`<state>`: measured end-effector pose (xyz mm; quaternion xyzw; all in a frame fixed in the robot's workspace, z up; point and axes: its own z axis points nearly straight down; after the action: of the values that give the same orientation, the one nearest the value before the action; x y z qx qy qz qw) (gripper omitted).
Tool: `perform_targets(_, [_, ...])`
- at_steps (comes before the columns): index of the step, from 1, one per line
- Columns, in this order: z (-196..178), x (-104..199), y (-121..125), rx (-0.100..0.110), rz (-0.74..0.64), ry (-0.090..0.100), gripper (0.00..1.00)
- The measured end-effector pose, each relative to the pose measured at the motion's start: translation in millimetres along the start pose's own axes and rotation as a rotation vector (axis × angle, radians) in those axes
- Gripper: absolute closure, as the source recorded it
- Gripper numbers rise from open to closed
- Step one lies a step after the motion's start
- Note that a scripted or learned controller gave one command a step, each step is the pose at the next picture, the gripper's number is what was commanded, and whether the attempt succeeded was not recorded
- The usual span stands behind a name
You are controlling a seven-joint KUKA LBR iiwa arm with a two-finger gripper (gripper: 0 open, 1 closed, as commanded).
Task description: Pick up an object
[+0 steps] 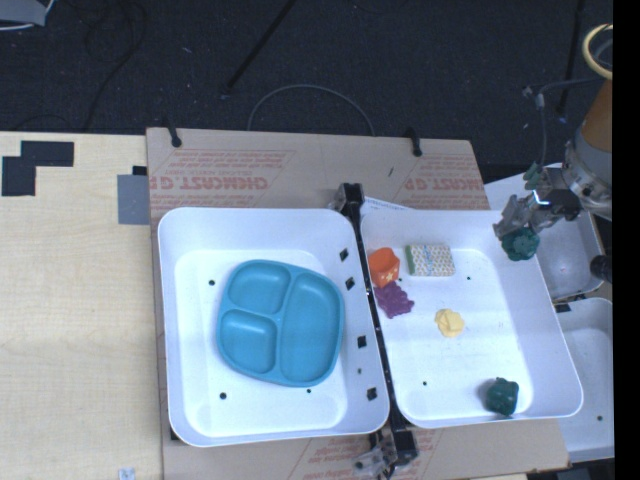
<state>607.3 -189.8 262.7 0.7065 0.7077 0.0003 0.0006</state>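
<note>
Gripper (521, 230) at the right bin's (560, 348) far right rim, fingers pinching a dark teal lump (520, 244).

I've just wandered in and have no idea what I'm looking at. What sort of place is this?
Probably a robotics lab or test bench. Two white bins sit on cardboard, one with a blue divided plate, the other with small toy-like objects, while a robot gripper hangs at the right and cables trail behind.
</note>
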Motion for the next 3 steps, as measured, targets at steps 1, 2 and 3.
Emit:
perform_targets(1, [6,49,3,0.004,-0.002,0.003,1.00])
perform_targets(2, [9,109,-11,0.006,-0.003,0.003,1.00])
perform_targets(3, [18,163,-10,0.005,-0.003,0.003,1.00])
